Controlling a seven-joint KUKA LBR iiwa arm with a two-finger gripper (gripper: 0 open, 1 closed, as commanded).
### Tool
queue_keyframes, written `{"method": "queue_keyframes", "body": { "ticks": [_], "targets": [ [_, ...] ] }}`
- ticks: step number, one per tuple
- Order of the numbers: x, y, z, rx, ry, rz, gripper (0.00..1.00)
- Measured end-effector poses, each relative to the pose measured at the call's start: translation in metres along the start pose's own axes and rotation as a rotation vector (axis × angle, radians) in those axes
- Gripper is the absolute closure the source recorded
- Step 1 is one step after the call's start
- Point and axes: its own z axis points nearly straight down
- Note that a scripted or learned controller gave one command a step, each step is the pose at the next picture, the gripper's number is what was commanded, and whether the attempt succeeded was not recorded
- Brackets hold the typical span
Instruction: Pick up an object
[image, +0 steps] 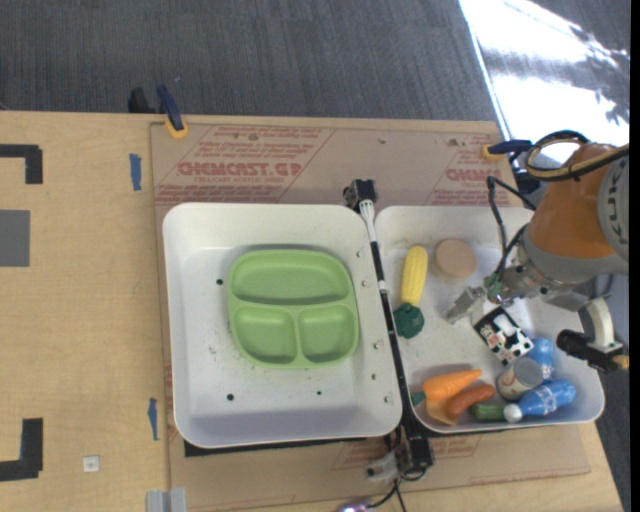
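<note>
The right bin holds several toys. A yellow corn cob with a green end lies by its left wall. A tan round disc sits at the back. An orange carrot and a brown sausage lie at the front, beside blue bottles. A black-and-white block lies in the middle. My gripper hangs low over the bin's middle, between the corn and the block, just in front of the disc. Nothing visible is held in it.
The left bin holds a green divided plate. The arm's orange band looms over the right bin's back right corner. A black-tipped rod lies along the wall between the bins.
</note>
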Motion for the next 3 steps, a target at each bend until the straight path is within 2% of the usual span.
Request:
{"method": "queue_keyframes", "body": {
  "ticks": [1, 2, 3],
  "targets": [
    [-0.001, 0.001, -0.011, -0.004, -0.002, 0.002, 1.0],
    [0.045, -0.002, -0.075, 0.002, 0.001, 0.325, 1.0],
    [0.045, -0.002, -0.075, 0.003, 0.001, 0.325, 0.0]
  ]
}}
